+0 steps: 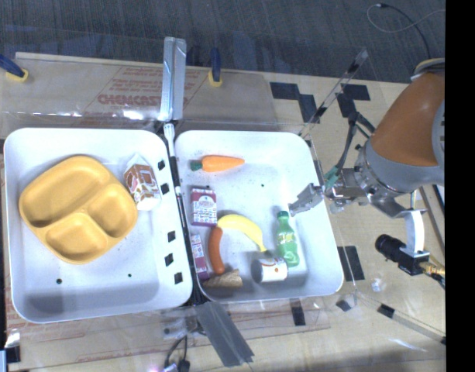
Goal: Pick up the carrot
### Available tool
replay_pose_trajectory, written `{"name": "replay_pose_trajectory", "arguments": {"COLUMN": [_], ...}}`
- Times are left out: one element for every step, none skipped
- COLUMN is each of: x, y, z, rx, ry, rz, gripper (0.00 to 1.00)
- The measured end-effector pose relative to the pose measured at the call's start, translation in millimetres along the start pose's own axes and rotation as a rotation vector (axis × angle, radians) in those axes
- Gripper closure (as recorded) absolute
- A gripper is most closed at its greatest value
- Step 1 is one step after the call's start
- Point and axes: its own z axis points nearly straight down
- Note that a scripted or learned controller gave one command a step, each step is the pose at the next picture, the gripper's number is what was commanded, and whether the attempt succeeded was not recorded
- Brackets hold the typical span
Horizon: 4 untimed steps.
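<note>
bins [245, 142]: smooth white plastic, faint sheen
tray [76, 206]: yellow plastic, matt
carrot [218, 163]: orange, smooth, looks plastic
banana [242, 228]: glossy yellow
bottle [287, 239]: shiny green plastic
tool [307, 199]: dull grey metal
tabletop [245, 99]: pale wood under a clear, glossy sheet

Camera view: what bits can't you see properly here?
- End effector: small and blurry at the right bin's rim, so open or shut is unclear.
- Arm: cut off by the right edge.
- Small red carton: label too tiny to read.
- Brown item under the hot dog: partly covered, unidentifiable.
</note>
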Motion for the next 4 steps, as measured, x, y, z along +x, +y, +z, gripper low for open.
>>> {"name": "replay_pose_trajectory", "arguments": {"x": [17.8,67.8,132.7,73.2], "y": [111.1,159.1,159.5,71.5], "z": [-35.5,52.3,34.8,148.5], "rx": [-0.004,-0.001,0.0,-0.002], "ry": [-0.003,-0.001,-0.002,-0.002], "rz": [-0.226,-0.42,-0.744,-0.669], "gripper": [0.0,0.0,0.0,0.0]}}
